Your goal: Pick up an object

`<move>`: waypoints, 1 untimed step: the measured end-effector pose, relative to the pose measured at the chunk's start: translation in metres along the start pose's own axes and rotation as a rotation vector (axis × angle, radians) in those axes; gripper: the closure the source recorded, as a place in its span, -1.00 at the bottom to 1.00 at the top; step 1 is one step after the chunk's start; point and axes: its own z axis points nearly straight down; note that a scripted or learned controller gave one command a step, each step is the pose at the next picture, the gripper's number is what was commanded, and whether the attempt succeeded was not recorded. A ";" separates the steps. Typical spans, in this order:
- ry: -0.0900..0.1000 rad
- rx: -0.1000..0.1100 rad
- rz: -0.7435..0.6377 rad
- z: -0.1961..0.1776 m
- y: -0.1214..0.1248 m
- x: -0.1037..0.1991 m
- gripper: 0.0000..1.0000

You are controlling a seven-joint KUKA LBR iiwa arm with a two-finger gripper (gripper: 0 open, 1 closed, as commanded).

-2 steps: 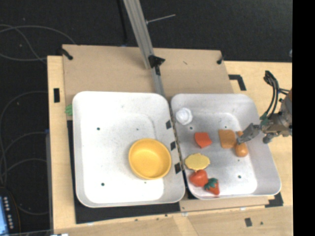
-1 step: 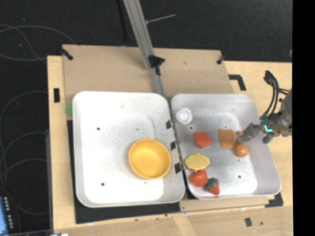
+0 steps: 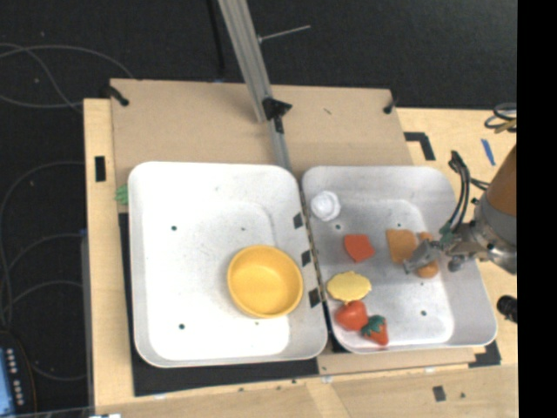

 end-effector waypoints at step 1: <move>0.000 0.001 0.000 0.062 -0.005 0.003 -1.00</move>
